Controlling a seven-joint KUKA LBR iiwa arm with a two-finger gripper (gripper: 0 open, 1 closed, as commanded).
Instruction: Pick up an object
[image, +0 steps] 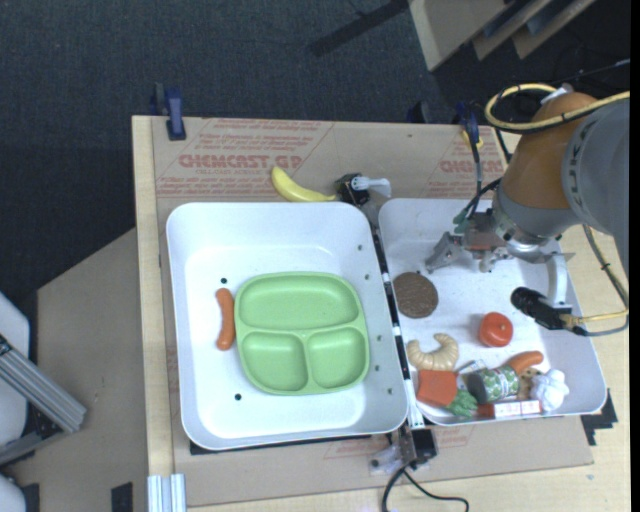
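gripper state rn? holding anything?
Gripper: over the right bin, nothing visibly held; open or shut cannot be told.

Floor (80, 60): dark blue-grey carpet, fine-textured, running behind and to the left of the bench.
Bench (250, 150): pale wood top, covered by a brown cardboard sheet (240, 140) with red printed lettering.
Blue clamp (172, 110): at the bench's far left corner, gripping the edge.
Second blue clamp (468, 118): on the far edge, towards the right.
Pale wooden furniture (500, 25): beyond the far right corner, partly cropped.
Aluminium extrusion (35, 385): lower left, lying diagonally.
Light: even, soft shadows.
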